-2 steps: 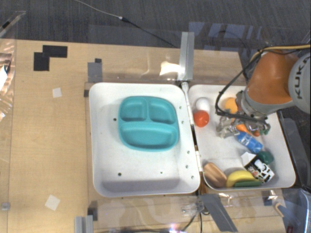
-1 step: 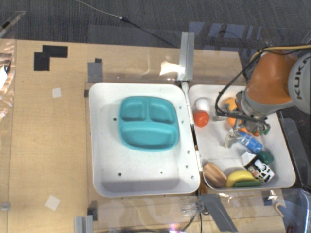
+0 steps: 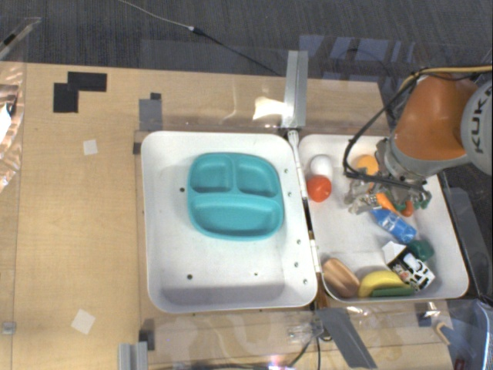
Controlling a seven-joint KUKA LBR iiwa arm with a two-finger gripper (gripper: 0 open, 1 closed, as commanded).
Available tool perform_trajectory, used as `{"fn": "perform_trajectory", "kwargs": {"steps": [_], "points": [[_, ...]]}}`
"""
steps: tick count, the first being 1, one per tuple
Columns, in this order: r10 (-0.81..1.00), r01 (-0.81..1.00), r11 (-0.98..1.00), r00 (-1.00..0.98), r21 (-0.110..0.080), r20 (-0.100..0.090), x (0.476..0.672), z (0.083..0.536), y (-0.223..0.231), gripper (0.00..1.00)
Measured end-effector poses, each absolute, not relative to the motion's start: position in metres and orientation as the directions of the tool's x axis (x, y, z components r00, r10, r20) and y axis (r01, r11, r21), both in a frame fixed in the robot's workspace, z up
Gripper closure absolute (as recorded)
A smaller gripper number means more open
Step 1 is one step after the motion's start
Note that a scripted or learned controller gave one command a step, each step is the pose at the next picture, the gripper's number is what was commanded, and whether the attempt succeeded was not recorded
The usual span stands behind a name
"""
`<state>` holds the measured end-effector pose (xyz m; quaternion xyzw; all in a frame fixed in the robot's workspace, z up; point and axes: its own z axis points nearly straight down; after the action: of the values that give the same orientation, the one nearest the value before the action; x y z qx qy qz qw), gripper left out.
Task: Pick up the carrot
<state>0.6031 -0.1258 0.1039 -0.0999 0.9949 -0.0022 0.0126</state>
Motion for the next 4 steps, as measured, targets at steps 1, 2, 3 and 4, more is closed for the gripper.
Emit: {"fn": "perform_trajectory", "kwargs": {"steps": [1, 2, 3, 4], "points": [[-0.199, -0.199, 0.98, -0.98, -0.006, -0.023, 0.603, 0.103, -0.126, 0.0], [-0.202, -0.202, 0.979, -0.979, -0.01, -0.035, 0.606, 0.117, -0.125, 1.0], [-0.202, -0.202, 0.979, -0.979, -0.01, -0.034, 0.606, 0.116, -0.125, 0.0], [-0.22, -0.22, 0.976, -0.975, -0.005, -0.012, 0.597, 0.095, -0.099, 0.0]]}}
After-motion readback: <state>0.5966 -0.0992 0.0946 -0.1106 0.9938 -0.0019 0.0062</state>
